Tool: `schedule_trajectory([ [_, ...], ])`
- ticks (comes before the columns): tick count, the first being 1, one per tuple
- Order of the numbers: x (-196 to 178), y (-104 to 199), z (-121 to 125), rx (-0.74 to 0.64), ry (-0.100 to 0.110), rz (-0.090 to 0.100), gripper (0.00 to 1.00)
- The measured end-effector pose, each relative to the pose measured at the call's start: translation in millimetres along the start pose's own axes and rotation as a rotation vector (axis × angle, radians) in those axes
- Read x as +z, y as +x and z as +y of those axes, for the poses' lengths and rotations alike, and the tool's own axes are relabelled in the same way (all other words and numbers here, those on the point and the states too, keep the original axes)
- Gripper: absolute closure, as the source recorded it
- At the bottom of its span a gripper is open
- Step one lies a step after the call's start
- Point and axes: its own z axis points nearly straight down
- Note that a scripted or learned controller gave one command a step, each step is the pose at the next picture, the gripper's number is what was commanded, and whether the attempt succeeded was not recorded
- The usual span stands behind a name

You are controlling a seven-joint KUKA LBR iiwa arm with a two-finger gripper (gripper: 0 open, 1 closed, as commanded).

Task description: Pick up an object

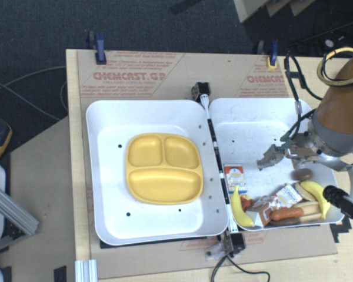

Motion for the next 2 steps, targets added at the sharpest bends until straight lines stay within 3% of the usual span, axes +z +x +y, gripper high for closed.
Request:
schedule_trajectory([
  [1, 23.6, -74.4, 40.7, 0.005, -0.004, -0.005, 0.00],
  [2, 129.4, -105.6, 47.4, 0.003, 0.007, 0.001, 0.00],
])
